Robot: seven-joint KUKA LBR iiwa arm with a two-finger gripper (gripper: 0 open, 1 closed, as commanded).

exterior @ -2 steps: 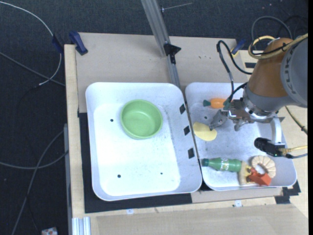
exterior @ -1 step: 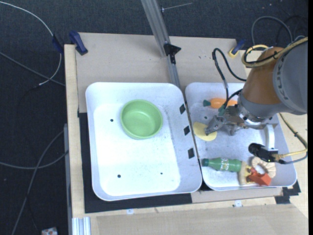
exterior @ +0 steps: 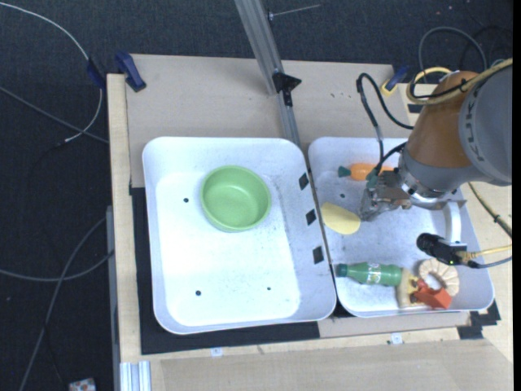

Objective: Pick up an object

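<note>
Two white bins sit side by side on your bench, and nearest you in the right bin [exterior: 480,296] lie a green bottle [exterior: 370,274] on its side and, at the near right corner, a tan and red toy [exterior: 429,286]. Just beyond the bottle you see a pale yellow object [exterior: 339,218] close to the bin's left wall. Your gripper [exterior: 374,204] hangs right beside it; whether it is parted or closed you cannot tell. Farther back lies a small orange carrot-like piece [exterior: 356,170]. In the left bin [exterior: 163,243], a green bowl [exterior: 235,198] stands upright toward the far side.
</note>
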